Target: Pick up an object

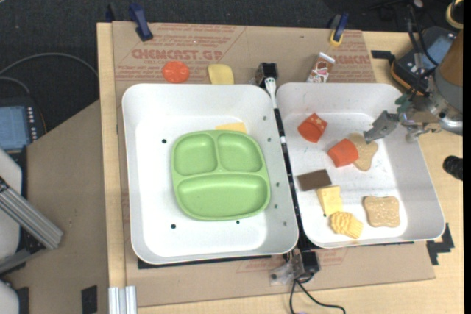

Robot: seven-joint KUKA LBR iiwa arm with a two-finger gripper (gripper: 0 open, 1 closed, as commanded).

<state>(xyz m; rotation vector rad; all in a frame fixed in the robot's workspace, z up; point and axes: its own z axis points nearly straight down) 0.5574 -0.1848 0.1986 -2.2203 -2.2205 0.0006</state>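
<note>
Pincer point(377, 127) hovered at 3 o'clock of the right bin point(419, 195), grip state unreadable; best lowered squarely over the tan biscuit point(365, 156) before closing.

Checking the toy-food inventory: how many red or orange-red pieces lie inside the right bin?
2: a red cube near the bin's upper left, and an orange-red chunk just below-right of it, touching a tan piece. Others may hide under the gripper.

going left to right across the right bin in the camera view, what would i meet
red cube → brown block → yellow cheese slice → toast slice → gripper near the bin's right side. The other pieces overlap in order, so I leave them out.
</note>
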